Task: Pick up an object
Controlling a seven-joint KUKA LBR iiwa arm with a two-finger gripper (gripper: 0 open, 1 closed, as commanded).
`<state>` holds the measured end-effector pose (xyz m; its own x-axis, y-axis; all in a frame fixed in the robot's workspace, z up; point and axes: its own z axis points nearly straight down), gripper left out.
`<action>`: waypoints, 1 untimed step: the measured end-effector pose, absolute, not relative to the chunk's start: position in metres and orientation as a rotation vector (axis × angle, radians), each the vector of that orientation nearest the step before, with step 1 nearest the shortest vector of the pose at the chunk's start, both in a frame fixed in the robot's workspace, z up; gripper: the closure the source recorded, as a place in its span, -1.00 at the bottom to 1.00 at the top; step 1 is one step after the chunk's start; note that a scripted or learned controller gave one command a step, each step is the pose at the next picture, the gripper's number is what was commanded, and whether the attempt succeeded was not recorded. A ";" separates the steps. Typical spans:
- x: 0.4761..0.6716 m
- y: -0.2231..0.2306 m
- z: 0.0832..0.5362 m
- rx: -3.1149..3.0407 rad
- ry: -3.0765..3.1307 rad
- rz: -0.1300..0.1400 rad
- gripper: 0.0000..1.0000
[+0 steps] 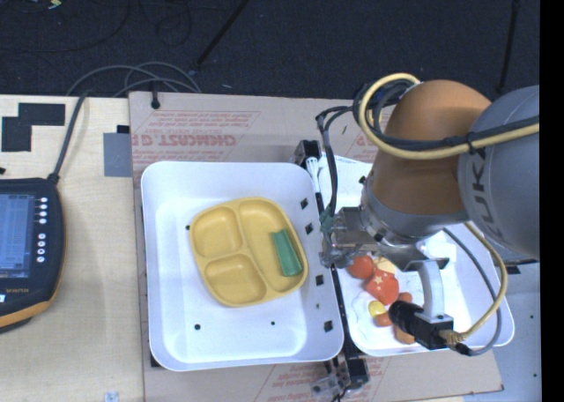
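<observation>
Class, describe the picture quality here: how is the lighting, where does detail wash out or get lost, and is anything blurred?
Camera view: lighting is even and soft; the left bin is bright, nearly washed out, the floor above is dark; the yellow tray and green block look fairly sharp; small items under the arm look soft.

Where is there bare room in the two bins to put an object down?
In the left bin, bare floor runs around the yellow divided plate, widest below it and along the left wall. The plate's compartments are free except the right one, where a green block lies. The right bin is crowded: the arm covers it, and small red and yellow pieces lie beneath.
</observation>
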<state>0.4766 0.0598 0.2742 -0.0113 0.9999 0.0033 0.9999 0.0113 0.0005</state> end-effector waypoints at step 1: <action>0.477 0.003 0.331 -2.226 -2.219 0.003 1.00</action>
